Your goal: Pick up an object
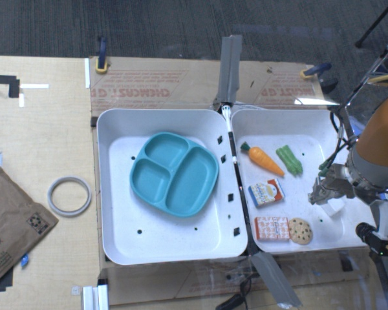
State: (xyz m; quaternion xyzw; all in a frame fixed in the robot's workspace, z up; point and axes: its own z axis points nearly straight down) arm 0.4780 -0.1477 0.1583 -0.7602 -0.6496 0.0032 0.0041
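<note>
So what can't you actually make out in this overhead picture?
- Gripper: small and blurred, over the right bin; its opening can't be judged.
- Arm: cut off by the frame's right edge.
- Small carton: its printing is too small to read.
- Brown box: cut off at the left edge.

Right bin contents: orange carrot lying diagonal, green pickle beside it; milk carton below; wafer touching cookie.
</note>
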